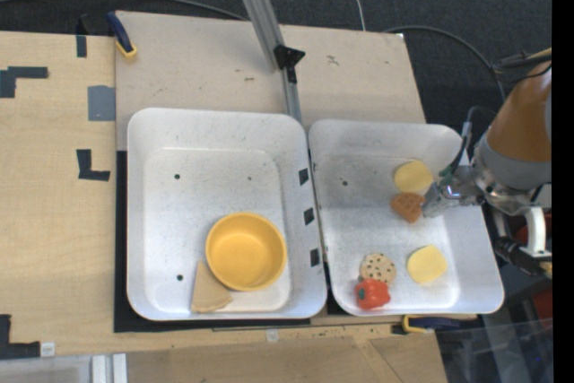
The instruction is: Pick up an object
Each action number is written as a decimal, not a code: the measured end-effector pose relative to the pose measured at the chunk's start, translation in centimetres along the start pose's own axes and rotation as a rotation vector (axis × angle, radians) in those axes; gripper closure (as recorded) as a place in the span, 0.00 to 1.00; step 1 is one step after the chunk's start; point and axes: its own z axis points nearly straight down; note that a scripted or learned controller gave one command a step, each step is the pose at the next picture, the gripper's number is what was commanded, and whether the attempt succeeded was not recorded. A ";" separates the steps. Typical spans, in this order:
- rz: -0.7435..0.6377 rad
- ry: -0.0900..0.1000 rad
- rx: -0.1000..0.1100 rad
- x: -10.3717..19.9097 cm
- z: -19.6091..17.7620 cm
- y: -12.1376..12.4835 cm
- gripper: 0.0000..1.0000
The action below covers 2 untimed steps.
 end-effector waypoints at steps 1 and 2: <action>0.000 -0.001 -0.001 -0.2 -4.5 0.8 1.00; 0.000 -0.001 -0.002 -0.2 -9.8 1.0 1.00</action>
